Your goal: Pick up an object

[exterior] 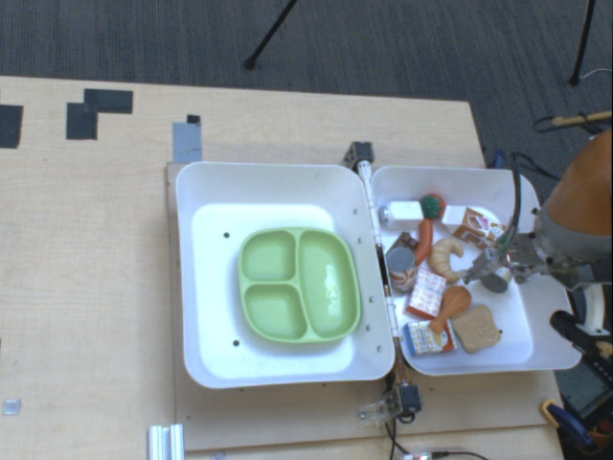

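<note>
Croissant (446,254) just left of tool (488,274), right bin (536,348)

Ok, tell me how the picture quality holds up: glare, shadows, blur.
Camera view: strong overhead light washes out the left bin, so its white floor glows with little detail; the green divided plate carries a pale sheen; shadows are soft and short; the small items in the right bin look slightly soft, and the gripper is blurry.

L bin (192,286): sitting on desk (86,286), holding divided tray (299,286) in its middle.
R bin (546,348): lying just beside L bin, w/ toy foods (442,290) piling in its L half.
Hand (488,274): hanging over R bin, at pile's R edge.
</note>
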### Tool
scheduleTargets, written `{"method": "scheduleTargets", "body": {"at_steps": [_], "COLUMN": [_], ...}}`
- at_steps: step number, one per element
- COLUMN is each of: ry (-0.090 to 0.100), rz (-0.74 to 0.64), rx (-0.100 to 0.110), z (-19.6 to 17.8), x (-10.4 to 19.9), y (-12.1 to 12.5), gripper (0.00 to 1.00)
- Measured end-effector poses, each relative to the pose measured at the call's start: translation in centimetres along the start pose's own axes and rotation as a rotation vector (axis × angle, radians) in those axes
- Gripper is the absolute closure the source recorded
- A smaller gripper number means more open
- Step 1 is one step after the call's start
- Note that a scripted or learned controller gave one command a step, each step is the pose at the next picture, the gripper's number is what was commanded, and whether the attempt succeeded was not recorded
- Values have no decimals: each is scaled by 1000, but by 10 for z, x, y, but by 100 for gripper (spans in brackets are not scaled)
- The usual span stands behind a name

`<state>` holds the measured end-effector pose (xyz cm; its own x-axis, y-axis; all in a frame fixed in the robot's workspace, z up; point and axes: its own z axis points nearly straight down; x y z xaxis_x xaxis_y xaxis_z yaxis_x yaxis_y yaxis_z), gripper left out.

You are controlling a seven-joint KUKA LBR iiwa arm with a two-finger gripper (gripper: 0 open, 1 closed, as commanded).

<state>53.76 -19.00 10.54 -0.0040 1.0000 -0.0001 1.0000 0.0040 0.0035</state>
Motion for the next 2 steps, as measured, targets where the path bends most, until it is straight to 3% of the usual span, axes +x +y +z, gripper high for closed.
{"method": "scheduleTargets", "body": {"at_steps": [1, 2], "ry": [4, -1], "rz": [-1, -2], "rx": [0, -8], "z": [19, 7], "x": [-13, -15], "y": [18, 21], "gripper": [0, 100]}}
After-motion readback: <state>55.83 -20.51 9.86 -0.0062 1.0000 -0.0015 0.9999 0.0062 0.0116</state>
